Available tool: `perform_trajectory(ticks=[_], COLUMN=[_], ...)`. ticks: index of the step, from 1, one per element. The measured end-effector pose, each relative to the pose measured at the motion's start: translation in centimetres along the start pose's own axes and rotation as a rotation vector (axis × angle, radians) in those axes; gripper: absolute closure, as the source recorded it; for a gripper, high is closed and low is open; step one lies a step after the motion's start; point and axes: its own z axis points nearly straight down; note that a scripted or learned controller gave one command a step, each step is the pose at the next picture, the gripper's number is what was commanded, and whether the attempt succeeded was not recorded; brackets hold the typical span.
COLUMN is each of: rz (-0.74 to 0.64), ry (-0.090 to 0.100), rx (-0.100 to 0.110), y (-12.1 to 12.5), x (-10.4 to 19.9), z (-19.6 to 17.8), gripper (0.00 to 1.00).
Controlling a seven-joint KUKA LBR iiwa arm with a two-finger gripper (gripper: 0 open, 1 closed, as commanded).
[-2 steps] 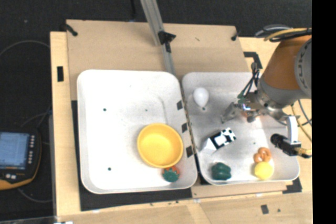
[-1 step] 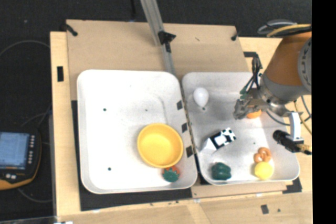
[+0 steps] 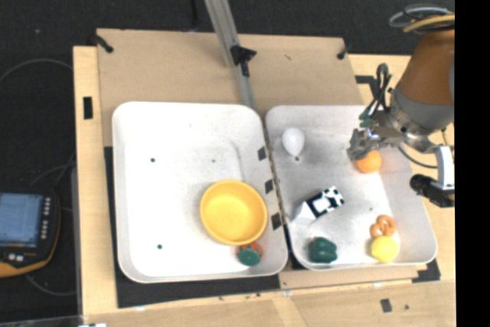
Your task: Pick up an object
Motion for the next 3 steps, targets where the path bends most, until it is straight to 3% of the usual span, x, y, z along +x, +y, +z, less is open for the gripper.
perform_trajectory(ticks=[1,2,3], rz=[0.0,-0.002,-0.004], ry=[-0.001,0.001,0.001], rx=[-0.002,0.004,0.002], y=[0.4,0.5,1.7], x=[-0.3,-0.4,4.9], z=[-6.5,-7.2,-7.7], gripper=[1.0,1.0,1.0])
